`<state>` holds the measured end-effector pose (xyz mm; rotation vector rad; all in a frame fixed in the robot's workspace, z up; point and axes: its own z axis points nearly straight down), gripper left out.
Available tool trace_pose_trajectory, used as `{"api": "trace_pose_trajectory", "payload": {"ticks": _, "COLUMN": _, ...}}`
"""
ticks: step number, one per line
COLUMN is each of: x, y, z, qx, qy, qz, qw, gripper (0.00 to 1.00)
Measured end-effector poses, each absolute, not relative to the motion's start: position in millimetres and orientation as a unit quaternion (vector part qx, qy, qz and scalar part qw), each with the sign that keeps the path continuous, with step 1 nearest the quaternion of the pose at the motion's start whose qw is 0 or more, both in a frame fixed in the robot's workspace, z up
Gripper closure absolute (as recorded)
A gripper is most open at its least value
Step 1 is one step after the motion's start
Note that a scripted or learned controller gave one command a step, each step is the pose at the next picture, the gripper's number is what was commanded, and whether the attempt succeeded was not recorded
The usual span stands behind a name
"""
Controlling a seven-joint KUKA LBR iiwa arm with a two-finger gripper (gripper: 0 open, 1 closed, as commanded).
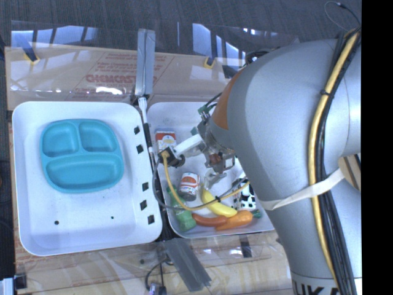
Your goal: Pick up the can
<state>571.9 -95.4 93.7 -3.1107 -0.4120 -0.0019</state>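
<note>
Can lies in right bin, near its front-left, beside banana – gripper hangs just up-right of it, grip state can't be told, nothing visibly held – can looks tilted

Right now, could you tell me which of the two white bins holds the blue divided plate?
The left bin holds the blue divided plate. The right bin instead holds the can, a banana, a carrot, and the arm reaches into it.
</note>
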Motion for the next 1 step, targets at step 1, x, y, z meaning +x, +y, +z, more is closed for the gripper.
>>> {"api": "trace_pose_trajectory", "payload": {"ticks": 1, "x": 571.5, "y": -94.3, "z": 103.3, "qx": -0.991, "qy": -0.136, "qz": 0.0017, "qw": 0.004, "gripper": 1.00}}
